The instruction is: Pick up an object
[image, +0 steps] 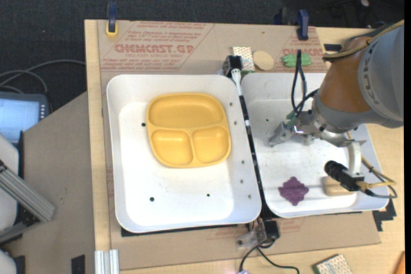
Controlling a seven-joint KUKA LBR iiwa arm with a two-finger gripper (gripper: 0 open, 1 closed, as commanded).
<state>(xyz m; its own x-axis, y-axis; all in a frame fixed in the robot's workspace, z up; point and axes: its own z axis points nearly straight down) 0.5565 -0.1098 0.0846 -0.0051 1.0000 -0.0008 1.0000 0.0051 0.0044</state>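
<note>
Right now I'm hovering the gripper (pixel 282 133) low in the right bin (pixel 270 90), fingers spread, pinching nothing. Purple object (pixel 293 190) is lying near the bin's front edge; next I'm needing to shift over it and descend.

Yellow plate (pixel 188 129), purple object (pixel 293 190), white bins (pixel 128 157)

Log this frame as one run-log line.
gripper: over right bin, nothing seen held | purple object: in right bin | yellow tray: left bin
</note>
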